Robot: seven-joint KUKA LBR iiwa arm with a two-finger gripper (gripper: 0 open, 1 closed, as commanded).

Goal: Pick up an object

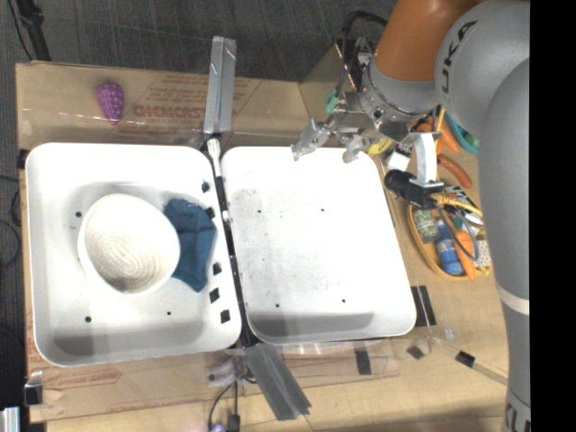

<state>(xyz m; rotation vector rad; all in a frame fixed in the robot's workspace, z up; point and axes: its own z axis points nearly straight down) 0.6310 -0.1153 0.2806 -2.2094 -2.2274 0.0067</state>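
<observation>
Camera view takes in two white bins side by side. The left bin (45,241) holds two things: one pale woven dome (130,243), round and ribbed, toward its left-centre, and one blue cloth (192,241) crumpled just to the dome's right, touching or slightly overlapping its edge and reaching close to the divider between the bins. The right bin (315,241) has a bare, speckled floor with a few small dark dots.

One gripper (326,144) hangs at the far rim of the right bin, near that bin's upper edge; its two fingers are spread apart with nothing between them. It sits well apart from the dome and cloth — the whole width of the right bin and the divider lie between.

Outside the bins: one purple object (111,100) on the cardboard beyond the left bin's far corner, and one cluster of tools (445,228) in an oval tray by the right bin's right edge. Open floor lies around the dome on its near and left sides.
</observation>
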